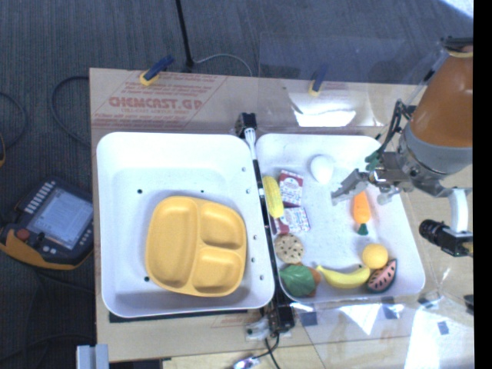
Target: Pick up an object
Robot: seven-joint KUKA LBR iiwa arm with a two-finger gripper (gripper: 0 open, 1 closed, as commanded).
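Board behind bins reads "CHEMCAST GP" in red, upper left of frame. Gripper [355, 184] over right bin [407, 241], upper right part, fingers spread, nothing between them. Toy carrot [360, 208] lies just below the fingertips; white egg [321, 167] left of them. Banana [344, 275], lemon [374, 255], watermelon slice [382, 276] along bin's lower edge. Arm enters from right, orange band above wrist. Yellow tray [196, 244] in left bin [123, 167].
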